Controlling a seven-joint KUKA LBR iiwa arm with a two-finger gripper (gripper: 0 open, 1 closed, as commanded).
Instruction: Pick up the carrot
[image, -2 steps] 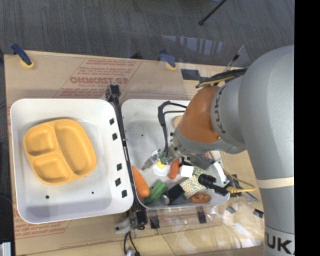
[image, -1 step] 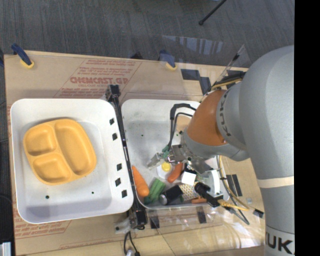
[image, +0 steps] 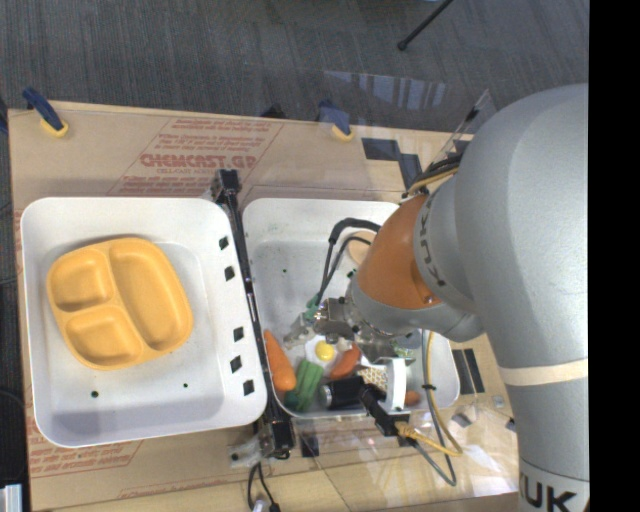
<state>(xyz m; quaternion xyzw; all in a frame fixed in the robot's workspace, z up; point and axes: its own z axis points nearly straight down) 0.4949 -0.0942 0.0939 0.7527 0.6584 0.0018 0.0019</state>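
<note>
Carrot (image: 280, 362) lies in the right bin (image: 290, 230), near corner, tucked along the wall that divides the two bins, tip pointing up-view. My claw (image: 325, 325) hangs just beside it, over the clutter towards the bin's middle. My wrist hides it, so I can't tell if it's spread or pressed together, and I see nothing pinched in it.

Risks from here, as I judge them:
- Carrot hugs the wall, so there's little room on that side. Claw may hit the rim or ride up the slope & miss.
- A green stick-like piece (image: 309, 385) lies touching or nearly touching the carrot's lower end, so I could grab that instead, or both.
- A fried-egg toy (image: 323, 350) and a red-orange piece (image: 346, 362) sit right under me. Coming down off-target would shove them around.
- Tapered shape means a pinch near the thin end prob. slips.

Materials: carrot looks like smooth moulded plastic, slick, rounded cone. Bins are white, glossy, shallow, w/ sloped walls. The left bin (image: 40, 400) holds a yellow three-section plate (image: 118, 300), matte. Bench (image: 150, 160) is covered w/ printed cardboard.
</note>
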